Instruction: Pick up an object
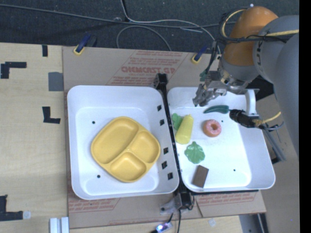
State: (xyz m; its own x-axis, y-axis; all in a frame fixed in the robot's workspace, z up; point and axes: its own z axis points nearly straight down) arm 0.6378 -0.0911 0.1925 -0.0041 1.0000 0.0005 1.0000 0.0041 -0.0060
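Observation:
My gripper [201,100] hangs over the back of the right bin [252,174], its dark fingers pointing down with nothing visible between them. Just right of it lies a dark green pepper-like piece [216,109]. Below that sits a pink doughnut [212,128]. A yellow corn cob [184,129] lies by the bin's left wall, with a small green piece [176,120] beside it. Further forward are a green leafy piece [194,152] and a brown block [199,175].
The left bin [80,106] holds a yellow divided plate [126,149]. Black clips run along the divider [167,130] between the bins. The arm's orange band [250,30] and grey body fill the upper right. Cables cross the dark floor behind.

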